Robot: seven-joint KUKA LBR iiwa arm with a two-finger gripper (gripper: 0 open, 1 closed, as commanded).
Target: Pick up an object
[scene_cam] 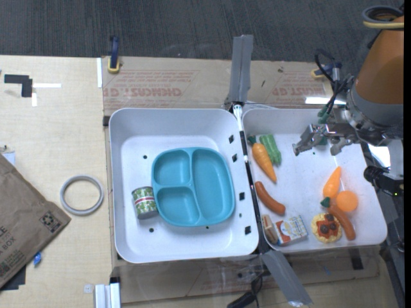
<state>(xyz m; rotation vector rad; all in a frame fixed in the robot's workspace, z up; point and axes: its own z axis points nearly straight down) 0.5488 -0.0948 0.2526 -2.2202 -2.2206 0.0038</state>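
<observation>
Toy food lies scattered across the right bin [379, 233], all of it clear of the gripper [319, 140], which hangs over the bin's far right part with nothing between its fingers; whether the jaws are parted or closed cannot be told. Nearest the gripper, just below it, a small orange cone-shaped piece [332, 181] lies tilted. Beside that sit a round orange ball [347, 201], a sausage [347, 224] and a small pizza [326, 228] with dark toppings, clustered at the near right. A tapered plastic carrot [264, 161] and a ribbed green vegetable [271, 148] lie side by side at the far left of the bin. A brown hot dog [270, 198] lies left of centre, and a printed carton [285, 230] rests near the front wall. In the left bin [122, 191], a glossy teal plate [193, 186] with three compartments sits in the middle, a small labelled can [145, 202] touching its left edge. On the bench to the left lies a grey tape ring [81, 194].
</observation>
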